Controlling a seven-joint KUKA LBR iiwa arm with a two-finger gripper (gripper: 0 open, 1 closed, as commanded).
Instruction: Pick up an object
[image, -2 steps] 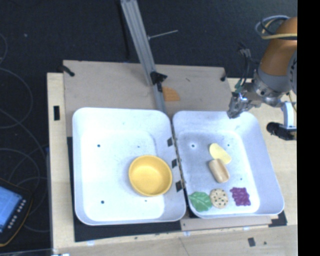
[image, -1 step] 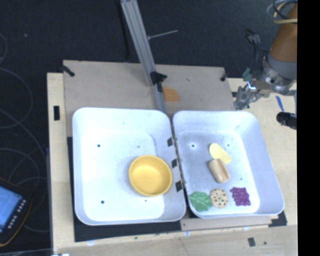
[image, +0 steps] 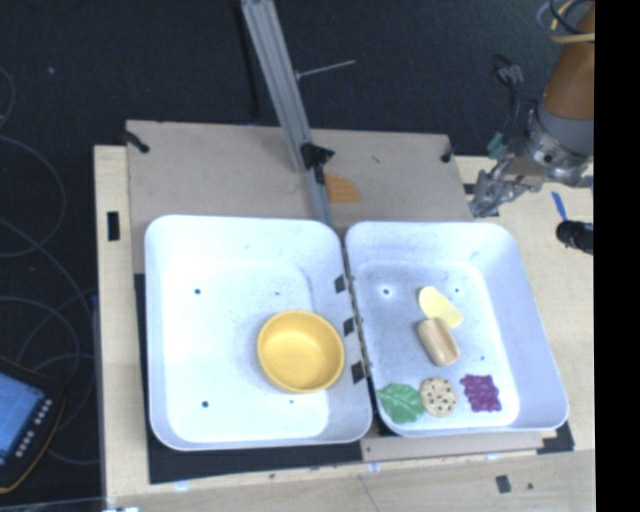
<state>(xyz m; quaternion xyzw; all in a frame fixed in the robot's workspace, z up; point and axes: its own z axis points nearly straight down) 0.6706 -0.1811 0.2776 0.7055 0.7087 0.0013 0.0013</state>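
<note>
The right bin (image: 520, 290) holds a pale yellow slice (image: 440, 305), a tan bread-like roll (image: 438, 342) just below it, a green leaf piece (image: 401, 402), a round speckled cookie (image: 438, 396) and a purple grape cluster (image: 482, 392) along its near side. A yellow bowl (image: 300, 351) sits in the left bin (image: 200, 260) near the divider. My gripper (image: 487, 203) hangs above the far right corner of the right bin, over the bench rather than any object, with nothing between its fingers as far as I can see.
A grey metal pole (image: 285, 95) slants from the top down to the bins' far junction. A small orange patch (image: 341, 188) lies on the bench behind the bins. A dark device with a blue screen (image: 22, 420) sits at the lower left.
</note>
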